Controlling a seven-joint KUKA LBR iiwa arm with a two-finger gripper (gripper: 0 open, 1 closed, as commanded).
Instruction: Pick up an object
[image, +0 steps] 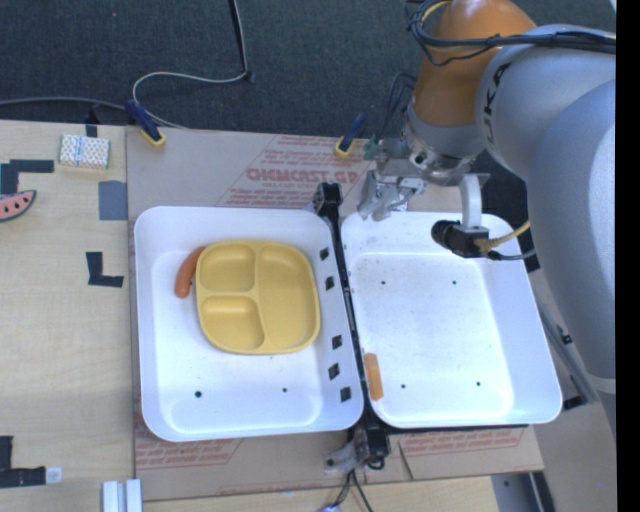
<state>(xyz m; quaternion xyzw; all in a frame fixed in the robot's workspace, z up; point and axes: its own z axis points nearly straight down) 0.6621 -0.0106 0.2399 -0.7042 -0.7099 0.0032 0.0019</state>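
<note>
Bins: 2 shallow white plastic bins side by side, the left bin (160, 320) and the right bin (500, 340), meeting along a black clipped divider.
Left bin contents: 2 things. 1 yellow three-compartment plastic plate (258, 297) lies flat in the upper middle, and 1 small orange sausage-shaped toy (184, 273) lies just beside the plate's left edge, touching or nearly touching it.
Right bin contents: 1 small orange carrot-like stick (373, 375) lying against the left wall, near the front corner; the rest of the floor shows dark specks.
Gripper: 1 two-finger gripper (385, 207) on the grey arm with the orange band, hovering at the back left corner of the right bin, close to the divider.
Fingers: metal fingertips (377, 208) point down with a slight gap and nothing between them, so they look released rather than grasping.
Carrot-like stick from the fingers: well apart, straight toward the front along the same wall.
Plate from the fingers: across the divider, to the left and toward the front.
Sausage-shaped toy from the fingers: farther left still, beyond the plate.
Bench extras: 1 pale sponge-like block (84, 151) at the far left.
</note>
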